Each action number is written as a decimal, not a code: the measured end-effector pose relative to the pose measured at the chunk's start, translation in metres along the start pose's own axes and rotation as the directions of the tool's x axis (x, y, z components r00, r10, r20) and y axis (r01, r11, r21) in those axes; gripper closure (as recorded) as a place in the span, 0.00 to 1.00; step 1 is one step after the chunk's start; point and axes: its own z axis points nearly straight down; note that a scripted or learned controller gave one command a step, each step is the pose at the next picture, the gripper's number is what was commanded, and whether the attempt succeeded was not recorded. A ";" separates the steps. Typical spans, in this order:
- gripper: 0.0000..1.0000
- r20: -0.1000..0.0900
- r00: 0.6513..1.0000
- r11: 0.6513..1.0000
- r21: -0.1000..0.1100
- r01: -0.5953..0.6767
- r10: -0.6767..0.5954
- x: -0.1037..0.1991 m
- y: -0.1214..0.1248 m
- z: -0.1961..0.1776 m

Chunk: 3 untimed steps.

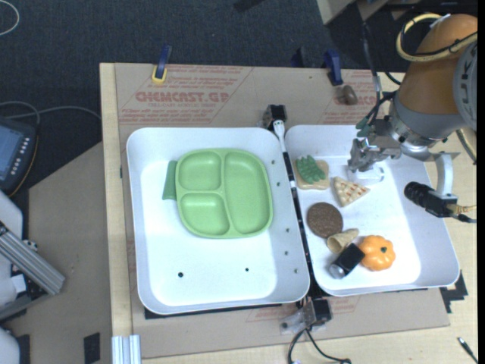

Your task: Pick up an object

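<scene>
Waffle wedge: tan, gridded triangle, lying flat in the right bin.
Jaws: just above it; open or closed, cannot tell.
Neighbours: brown cookie, orange pumpkin.

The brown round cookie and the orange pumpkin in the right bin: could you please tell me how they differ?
The cookie is dark brown and a flat disc; the pumpkin is bright orange, rounded and bulging, with a small green stem. The cookie lies near the bin's left wall, mid-bin; the pumpkin sits nearer the front edge, beside a black object. Both lie in the right bin, apart from the gripper.
</scene>
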 end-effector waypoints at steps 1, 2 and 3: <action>1.00 0.000 1.000 1.000 -0.001 0.001 -0.001 0.000 0.001 -0.033; 1.00 -0.002 1.000 1.000 0.001 0.007 -0.007 0.061 0.021 -0.035; 1.00 -0.002 1.000 1.000 0.001 0.006 -0.006 0.110 0.040 -0.042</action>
